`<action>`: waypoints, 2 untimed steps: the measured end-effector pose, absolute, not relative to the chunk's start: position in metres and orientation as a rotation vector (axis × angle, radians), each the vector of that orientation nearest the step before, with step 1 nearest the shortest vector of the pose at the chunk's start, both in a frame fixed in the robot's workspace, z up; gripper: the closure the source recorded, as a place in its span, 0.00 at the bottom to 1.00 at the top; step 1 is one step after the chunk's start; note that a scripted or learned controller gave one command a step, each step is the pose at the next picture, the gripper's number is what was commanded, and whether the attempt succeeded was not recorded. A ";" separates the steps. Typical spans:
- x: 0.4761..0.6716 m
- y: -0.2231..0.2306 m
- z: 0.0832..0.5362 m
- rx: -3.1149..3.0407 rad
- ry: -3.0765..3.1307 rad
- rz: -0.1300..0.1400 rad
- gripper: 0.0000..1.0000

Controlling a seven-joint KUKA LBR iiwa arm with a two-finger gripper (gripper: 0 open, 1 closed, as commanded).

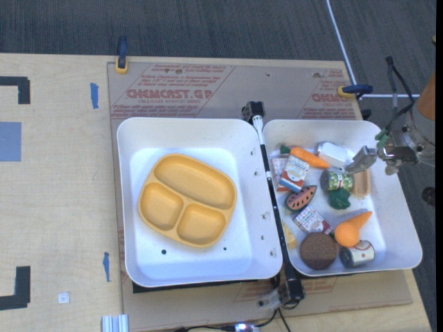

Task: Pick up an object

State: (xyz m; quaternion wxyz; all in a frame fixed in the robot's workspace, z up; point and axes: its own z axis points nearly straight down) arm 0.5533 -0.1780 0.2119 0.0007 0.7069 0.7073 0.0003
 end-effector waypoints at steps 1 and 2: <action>0.541 -0.168 0.090 2.221 2.221 0.001 0.00; 0.542 -0.169 0.100 2.219 2.219 0.002 1.00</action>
